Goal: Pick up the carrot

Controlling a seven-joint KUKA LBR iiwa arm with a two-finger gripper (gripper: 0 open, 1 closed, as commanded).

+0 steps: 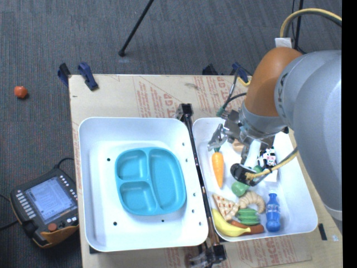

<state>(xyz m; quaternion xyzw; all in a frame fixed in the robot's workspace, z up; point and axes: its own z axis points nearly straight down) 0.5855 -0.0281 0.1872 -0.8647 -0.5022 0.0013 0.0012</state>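
Note:
The carrot point(217, 167), orange with a green top, lies lengthwise near the left wall of the right bin point(308, 205), with nothing gripping it. My gripper point(234, 147) hangs just above and to the right of the carrot's green end. One metal finger point(216, 138) is right over the carrot top, and the other finger point(252, 151) stands apart to the right. The gripper is open, with nothing between its fingers. The grey arm with its orange band point(273, 82) covers the bin's far right part.
Crowded at the right bin's front are a banana point(227, 225), a waffle piece point(224, 205), a croissant point(254, 200), a green pepper point(240, 188) and a blue bottle point(272, 211). The left bin point(95, 149) holds a blue divided plate point(150, 181).

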